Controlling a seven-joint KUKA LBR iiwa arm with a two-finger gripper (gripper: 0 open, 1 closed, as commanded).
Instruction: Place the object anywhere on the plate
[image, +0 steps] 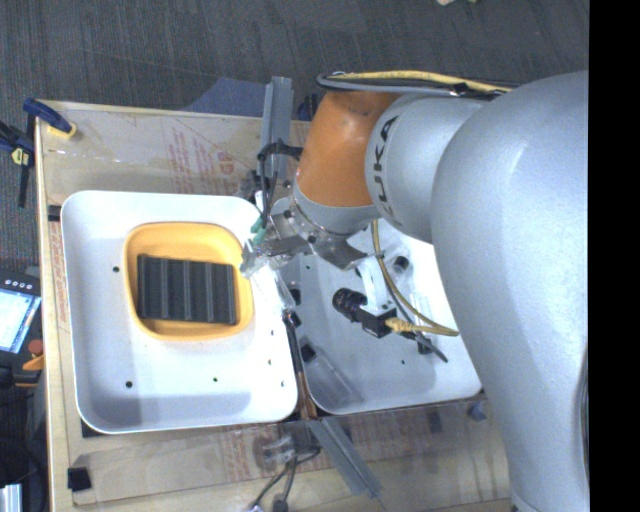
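A yellow plate (182, 236) with rounded corners lies in the left white bin (150, 400). A dark grey ribbed block (188, 290) rests flat in its middle. My gripper (256, 248) hangs over the plate's right rim, close to the wall between the two bins. A small green thing (259, 230) shows right at the gripper's tip; whether it is gripped is hidden by the wrist. The grey arm with its orange band (345, 150) covers much of the right bin (400, 385).
A small dark item (308, 352) lies near the left wall of the right bin. The bench's wooden border (150, 135) frames both bins. Blue clamps (50, 115) sit at the bench's far left corner.
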